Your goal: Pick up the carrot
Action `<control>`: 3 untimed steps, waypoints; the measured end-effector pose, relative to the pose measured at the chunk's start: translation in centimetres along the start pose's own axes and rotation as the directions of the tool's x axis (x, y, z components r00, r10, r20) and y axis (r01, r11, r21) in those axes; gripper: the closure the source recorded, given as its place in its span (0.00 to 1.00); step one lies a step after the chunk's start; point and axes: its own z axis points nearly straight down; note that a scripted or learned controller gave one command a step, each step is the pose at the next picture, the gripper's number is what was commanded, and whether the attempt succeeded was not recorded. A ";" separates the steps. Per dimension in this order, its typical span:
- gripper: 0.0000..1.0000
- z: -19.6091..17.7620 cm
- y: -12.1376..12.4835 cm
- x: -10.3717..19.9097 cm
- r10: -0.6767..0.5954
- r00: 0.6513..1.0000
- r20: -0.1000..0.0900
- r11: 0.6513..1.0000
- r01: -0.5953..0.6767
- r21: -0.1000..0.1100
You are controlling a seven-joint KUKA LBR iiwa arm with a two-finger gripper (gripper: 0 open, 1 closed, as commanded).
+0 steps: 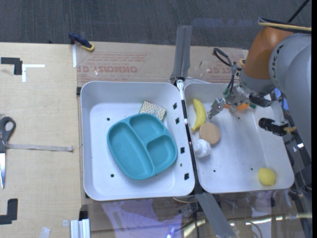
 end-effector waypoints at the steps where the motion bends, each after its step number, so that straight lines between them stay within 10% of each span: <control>1: 0.00 -2.6 -0.9 -4.9 0.205 0.979 0.005 0.979 -0.205 -0.020; 2: 0.00 -0.5 -1.3 -7.1 0.413 0.911 -0.003 0.911 -0.413 -0.020; 3: 0.00 -0.6 -1.3 -7.0 0.697 0.717 -0.015 0.717 -0.697 0.002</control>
